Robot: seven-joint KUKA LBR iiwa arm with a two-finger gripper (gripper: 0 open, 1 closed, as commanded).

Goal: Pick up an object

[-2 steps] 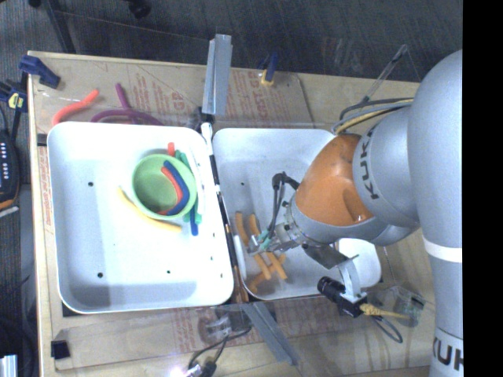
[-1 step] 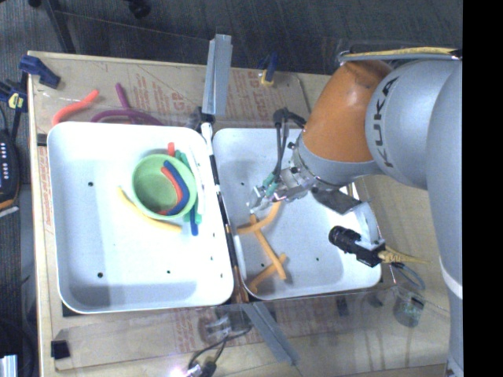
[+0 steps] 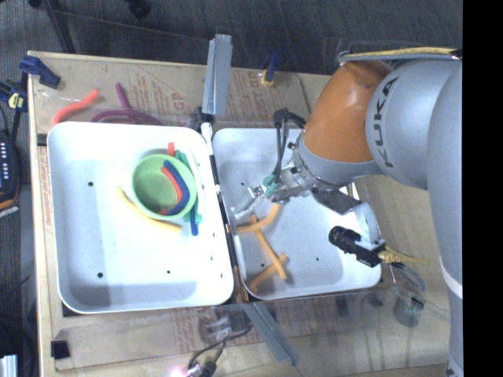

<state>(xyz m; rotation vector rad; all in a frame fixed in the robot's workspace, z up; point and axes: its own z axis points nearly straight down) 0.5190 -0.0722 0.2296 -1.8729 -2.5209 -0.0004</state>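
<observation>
The surface (image 3: 134,332) carries two shallow white bins side by side. They seem to be there to keep loose items corralled within the arm's reach. The left bin (image 3: 94,242) covers the surface's left half and the right bin (image 3: 314,242) sits toward its right edge. A grey bar (image 3: 216,69) runs from the far edge down toward the seam between them.

In the left bin, a green bowl (image 3: 157,187) sits toward the far side. Red, blue and green sticks (image 3: 185,195) are in or against it, and a yellow stick (image 3: 145,210) pokes out beneath it. That nesting would make them awkward to grasp one at a time.

Several orange sticks (image 3: 271,259) lie scattered flat in the right bin's left half, toward the surface's near edge. They are spread apart, so they look like the easier picks and the likely target of the task.

An orange tube (image 3: 75,107) and a purple tube (image 3: 126,116) lie outside the bins at the surface's far left corner, probably not meant for picking.

The arm (image 3: 409,124) comes in over the surface's right edge. Its orange band (image 3: 342,116) hangs above the right bin's far side, with the wrist angled down and leftward. The end effector (image 3: 263,191) is low inside the right bin near its left wall, just above the nearest orange stick. From this slant I cannot tell whether it is open or closed, or whether it grips anything.
</observation>
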